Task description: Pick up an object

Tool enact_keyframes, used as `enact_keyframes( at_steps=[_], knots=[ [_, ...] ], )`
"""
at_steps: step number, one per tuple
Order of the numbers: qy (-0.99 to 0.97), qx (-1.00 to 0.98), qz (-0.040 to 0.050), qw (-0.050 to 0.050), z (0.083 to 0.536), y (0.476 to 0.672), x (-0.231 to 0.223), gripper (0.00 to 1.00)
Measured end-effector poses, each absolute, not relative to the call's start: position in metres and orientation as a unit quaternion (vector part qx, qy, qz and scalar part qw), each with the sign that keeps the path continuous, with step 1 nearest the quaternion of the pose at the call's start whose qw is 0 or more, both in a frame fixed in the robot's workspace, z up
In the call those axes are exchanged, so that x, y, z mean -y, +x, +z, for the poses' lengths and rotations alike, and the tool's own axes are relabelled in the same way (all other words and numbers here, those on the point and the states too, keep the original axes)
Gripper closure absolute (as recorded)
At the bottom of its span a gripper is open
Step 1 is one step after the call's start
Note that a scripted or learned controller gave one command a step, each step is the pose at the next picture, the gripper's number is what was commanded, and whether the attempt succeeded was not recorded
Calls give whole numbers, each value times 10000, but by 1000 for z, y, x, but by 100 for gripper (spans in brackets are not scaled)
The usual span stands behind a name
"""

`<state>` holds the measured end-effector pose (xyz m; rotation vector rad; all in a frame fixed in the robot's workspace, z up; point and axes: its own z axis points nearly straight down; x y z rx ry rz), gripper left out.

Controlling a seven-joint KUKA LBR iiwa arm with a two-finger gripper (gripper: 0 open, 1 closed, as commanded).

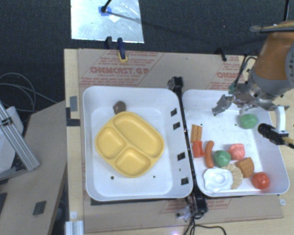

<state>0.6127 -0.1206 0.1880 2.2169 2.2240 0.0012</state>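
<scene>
My gripper [221, 105] hangs over the upper middle of the right bin [279, 166], with bare white floor beneath it. A light green piece [248, 120] lies just to its right, apart from it. Nearer the front of this bin lie an orange cracker [196, 132], a red sausage [209, 148], a dark green ball [222, 157], a pink piece [236, 151], a white fried egg [217, 179], a brown waffle piece [245, 167] and a red tomato [260, 180]. I see nothing held in the gripper.
The left bin [95, 180] holds a yellow divided plate [130, 143] and a small brown object [119, 106] at its back. A black divider [183, 131] runs between the bins. A black and white fitting [272, 131] sits at the right bin's right side.
</scene>
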Motion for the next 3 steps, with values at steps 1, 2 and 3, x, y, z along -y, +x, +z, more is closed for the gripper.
enact_keyframes(
  at_steps=[1, 2, 3],
  knots=[
    [7071, -7071, -10, -22, 173, 546, 103, 0],
    [7070, -7072, -4, -19, 185, 484, 81, 0],
    [7052, -7089, 49, 64, 315, 489, 84, 0]
  ],
)
